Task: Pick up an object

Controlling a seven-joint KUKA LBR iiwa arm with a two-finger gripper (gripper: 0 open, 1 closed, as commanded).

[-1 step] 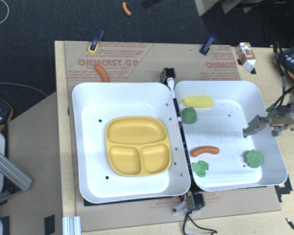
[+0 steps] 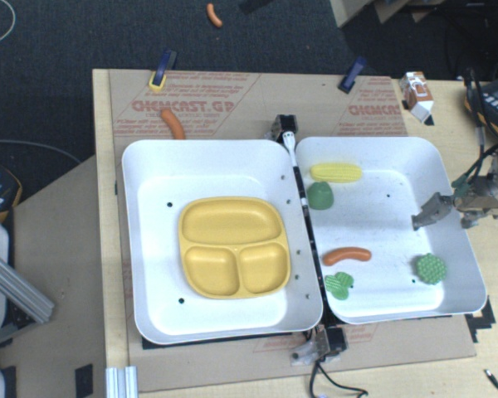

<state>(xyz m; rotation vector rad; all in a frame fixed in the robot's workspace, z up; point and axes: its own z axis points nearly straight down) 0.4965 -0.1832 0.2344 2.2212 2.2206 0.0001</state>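
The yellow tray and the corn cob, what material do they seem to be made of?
The yellow tray looks like moulded plastic with a soft sheen: one even colour, rounded compartment edges. The corn cob seems a plastic toy, uniformly yellow; its surface is too small to judge further.

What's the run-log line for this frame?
gripper: right bin, right edge | holding: nothing seen | nearest: green bumpy toy | left bin: yellow tray

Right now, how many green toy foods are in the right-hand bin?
3: a smooth round one near the corn, a leafy one at the front-left, a bumpy one front-right.
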